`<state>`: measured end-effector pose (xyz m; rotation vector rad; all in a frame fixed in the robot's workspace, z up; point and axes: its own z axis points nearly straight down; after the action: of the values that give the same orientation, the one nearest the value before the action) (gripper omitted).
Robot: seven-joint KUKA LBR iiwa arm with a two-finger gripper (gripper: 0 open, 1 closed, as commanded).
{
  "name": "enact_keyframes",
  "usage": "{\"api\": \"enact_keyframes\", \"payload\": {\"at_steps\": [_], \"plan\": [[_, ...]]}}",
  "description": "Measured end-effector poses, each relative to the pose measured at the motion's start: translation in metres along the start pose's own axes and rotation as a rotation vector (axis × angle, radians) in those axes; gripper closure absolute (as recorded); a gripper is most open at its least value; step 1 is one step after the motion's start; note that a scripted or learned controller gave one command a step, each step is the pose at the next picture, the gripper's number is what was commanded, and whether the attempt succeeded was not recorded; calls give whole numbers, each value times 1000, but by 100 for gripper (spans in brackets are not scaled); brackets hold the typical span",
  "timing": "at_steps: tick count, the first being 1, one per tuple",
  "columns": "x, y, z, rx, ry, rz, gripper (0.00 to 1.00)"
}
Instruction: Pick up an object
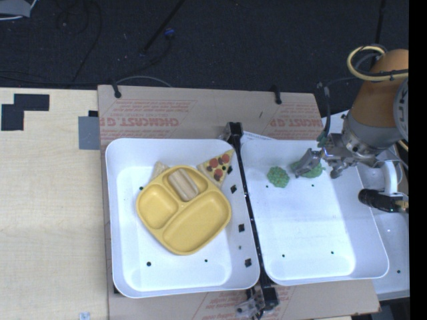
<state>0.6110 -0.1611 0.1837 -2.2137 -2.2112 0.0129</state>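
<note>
My gripper (321,167) hangs low over the upper right part of the right bin (313,245), and it is open with its fingers spread. A small green object (311,172) lies in the bin at the tip of the left finger (305,161); whether they touch I cannot tell. A second green, broccoli-like piece (278,177) rests on the bin floor a short way to the left of the gripper, apart from it.
The left bin (127,245) holds a yellow divided plate (193,225) with a tan piece (182,183) in its top compartment. A pizza slice (219,167) lies by the plate's upper right. A black divider (241,199) runs between the bins.
</note>
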Motion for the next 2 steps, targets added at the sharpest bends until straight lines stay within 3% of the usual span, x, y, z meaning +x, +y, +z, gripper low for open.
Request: {"api": "enact_keyframes", "payload": {"at_steps": [1, 2], "plan": [[0, 3, -7, -12, -2, -1, 0], [0, -2, 38, -7, -2, -1, 0]]}}
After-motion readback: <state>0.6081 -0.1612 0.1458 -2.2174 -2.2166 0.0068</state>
